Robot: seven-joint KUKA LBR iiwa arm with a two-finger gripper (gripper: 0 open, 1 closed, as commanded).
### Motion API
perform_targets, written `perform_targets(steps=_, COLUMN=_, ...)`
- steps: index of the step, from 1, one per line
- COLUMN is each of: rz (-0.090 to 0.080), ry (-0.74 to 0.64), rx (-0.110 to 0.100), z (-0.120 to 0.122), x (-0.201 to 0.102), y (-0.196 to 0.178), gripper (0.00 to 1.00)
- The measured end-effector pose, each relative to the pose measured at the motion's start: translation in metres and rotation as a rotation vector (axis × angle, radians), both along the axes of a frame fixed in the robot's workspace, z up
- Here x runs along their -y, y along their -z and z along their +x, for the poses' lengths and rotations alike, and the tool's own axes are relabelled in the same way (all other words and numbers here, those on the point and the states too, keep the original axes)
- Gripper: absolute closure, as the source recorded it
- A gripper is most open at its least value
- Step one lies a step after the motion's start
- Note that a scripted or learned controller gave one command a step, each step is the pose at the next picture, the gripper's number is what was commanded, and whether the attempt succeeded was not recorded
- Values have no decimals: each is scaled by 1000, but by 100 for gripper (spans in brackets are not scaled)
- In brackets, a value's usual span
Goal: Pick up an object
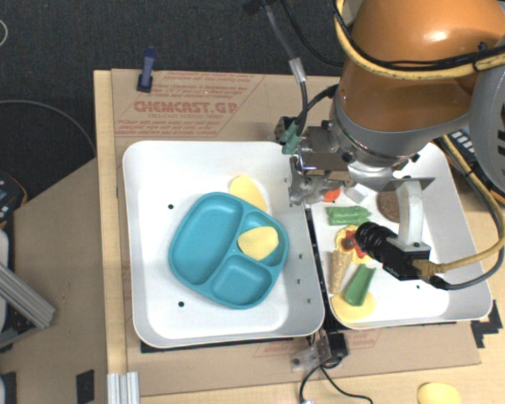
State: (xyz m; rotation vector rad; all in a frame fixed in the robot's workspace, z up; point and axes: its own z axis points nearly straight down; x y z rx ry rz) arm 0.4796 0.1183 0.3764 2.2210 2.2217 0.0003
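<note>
My gripper (356, 199) hangs low over the back left part of the right bin (465, 234), mostly hidden under the orange wrist band (421, 40). Below it lie several toy foods: a green piece (347, 215), a small red bit (331, 196), a brown round piece (390, 203), a tan cone (340, 266) and a second green piece (358, 283) on a yellow disc (353, 307). In the left bin (139, 225) sits a blue divided plate (219, 255) with a yellow piece (257, 241) on it. Another yellow piece (247, 190) lies just behind the plate.
A black cylinder with a tan cable (391, 255) juts from the wrist over the right bin's middle. A blue clip (146, 70) rests on the cardboard behind the bins. A yellow object (438, 392) lies off the bench at the bottom right.
</note>
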Motion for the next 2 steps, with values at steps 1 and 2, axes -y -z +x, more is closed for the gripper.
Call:
perform_targets(steps=1, rz=0, ry=-1, rx=2, z=0, x=0, y=-10, gripper=100)
perform_targets(steps=2, rz=0, ry=-1, rx=4, z=1, x=-1, y=-20, gripper=100)
